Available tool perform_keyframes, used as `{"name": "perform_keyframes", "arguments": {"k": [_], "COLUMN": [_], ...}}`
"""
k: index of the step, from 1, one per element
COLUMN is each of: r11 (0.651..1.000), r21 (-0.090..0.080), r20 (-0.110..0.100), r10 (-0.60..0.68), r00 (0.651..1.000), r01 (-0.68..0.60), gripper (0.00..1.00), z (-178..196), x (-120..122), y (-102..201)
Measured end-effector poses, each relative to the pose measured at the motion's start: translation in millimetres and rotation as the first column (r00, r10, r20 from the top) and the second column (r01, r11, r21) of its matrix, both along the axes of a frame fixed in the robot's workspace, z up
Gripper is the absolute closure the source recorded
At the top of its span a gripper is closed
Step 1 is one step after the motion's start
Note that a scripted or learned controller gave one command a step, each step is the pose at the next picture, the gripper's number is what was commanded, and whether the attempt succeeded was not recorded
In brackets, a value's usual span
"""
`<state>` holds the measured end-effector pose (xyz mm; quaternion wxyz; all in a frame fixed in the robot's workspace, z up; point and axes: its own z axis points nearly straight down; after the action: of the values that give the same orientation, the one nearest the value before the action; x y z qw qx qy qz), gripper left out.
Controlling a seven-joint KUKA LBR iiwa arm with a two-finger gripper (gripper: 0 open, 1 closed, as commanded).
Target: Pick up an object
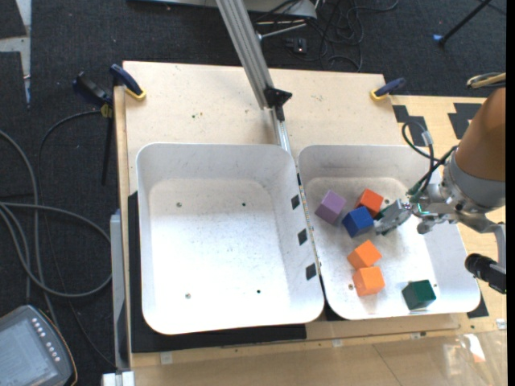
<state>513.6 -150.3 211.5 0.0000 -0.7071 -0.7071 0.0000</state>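
**Inspector:** Checking your right bin point(451, 292) first: six blocks lie in it. A purple block point(331, 207), a blue block point(357, 220) and an orange block point(371, 200) crowd together in the upper part. Two more orange blocks point(364, 255) point(369, 280) sit below them, nearly touching, and a dark green block point(418, 293) lies apart near the lower right corner. Your left bin point(153, 240) carries none.

**Operator:** Where does the tool stand?

**Inspector:** Your tool point(389, 216) reaches in from the right, low over the bin, its tip just beside the blue block's right face and just below the upper orange block. Whether it is wide or narrow I cannot tell; the fingers merge with the wrist hardware at this slant. I see no block between them, so record nothing as held.

**Operator:** Which block is it after?

**Inspector:** In my judgement the blue one, lying immediately left of your tool tip. The move turns on that leftward offset: you would need to advance slightly left to straddle it.

**Operator:** Risk?

**Inspector:** Crowding. The orange and purple neighbours press close, so a finger may land on one or shove the cluster.
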Motion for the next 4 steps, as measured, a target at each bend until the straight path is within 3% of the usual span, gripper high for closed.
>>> {"name": "perform_keyframes", "arguments": {"k": [1,2,3,4], "r11": [1.000,1.000,1.000,1.000], "r21": [0.001,0.003,0.000,0.000], "r20": [-0.004,0.007,0.003,0.004], "r10": [0.000,0.000,0.000,-0.001], "r00": [1.000,1.000,1.000,1.000], "r01": [0.000,0.000,0.000,0.001], "gripper": [0.00,0.00,0.00,1.00], "z": [-46,-101,-116,-105], "x": [-1,8,9,9], "y": [8,5,5,5]}}
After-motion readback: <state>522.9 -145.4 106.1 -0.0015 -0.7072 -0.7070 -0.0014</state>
